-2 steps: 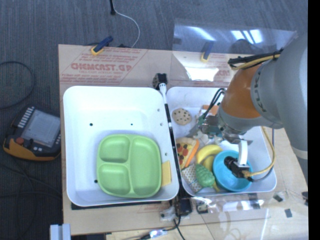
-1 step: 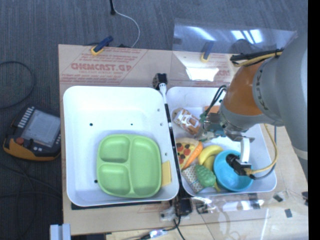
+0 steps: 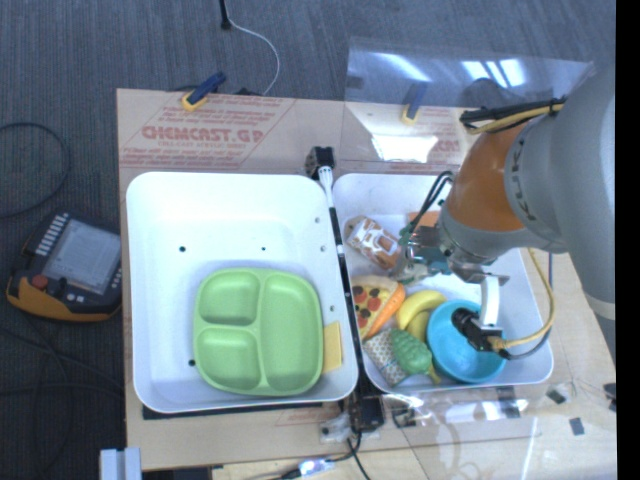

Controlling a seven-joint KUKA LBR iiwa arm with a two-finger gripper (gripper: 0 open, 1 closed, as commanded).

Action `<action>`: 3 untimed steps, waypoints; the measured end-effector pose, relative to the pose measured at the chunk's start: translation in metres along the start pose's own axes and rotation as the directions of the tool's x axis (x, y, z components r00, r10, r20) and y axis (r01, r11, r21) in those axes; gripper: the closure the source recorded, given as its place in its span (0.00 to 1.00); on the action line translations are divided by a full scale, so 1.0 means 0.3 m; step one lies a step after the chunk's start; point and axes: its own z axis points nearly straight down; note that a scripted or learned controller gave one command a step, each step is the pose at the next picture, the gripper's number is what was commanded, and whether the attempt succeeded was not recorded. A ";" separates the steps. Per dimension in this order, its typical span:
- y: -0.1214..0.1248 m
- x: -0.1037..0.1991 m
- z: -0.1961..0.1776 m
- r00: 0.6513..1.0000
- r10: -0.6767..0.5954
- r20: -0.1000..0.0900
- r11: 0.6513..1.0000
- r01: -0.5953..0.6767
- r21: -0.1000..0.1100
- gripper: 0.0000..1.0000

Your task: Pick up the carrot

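Note:
The carrot is a small orange piece lying at a slant in the right bin, between a pizza slice and a banana. My gripper hangs low over the middle of that bin, just up and to the right of the carrot and beside a wrapped pastry. The grey arm with its orange band comes in from the right and hides the back of the bin.
The right bin also holds a blue bowl, a green toy vegetable and a grey packet, crowded near its front. The left bin holds a green divided plate. A handheld pendant lies off the bench at left.

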 end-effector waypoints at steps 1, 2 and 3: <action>-0.084 -0.004 0.027 0.992 0.124 -0.004 0.992 -0.124 -0.010 0.00; -0.199 -0.025 0.025 0.986 0.169 -0.007 0.985 -0.169 -0.010 0.00; -0.212 -0.037 0.026 0.920 0.391 -0.015 0.920 -0.391 -0.008 0.00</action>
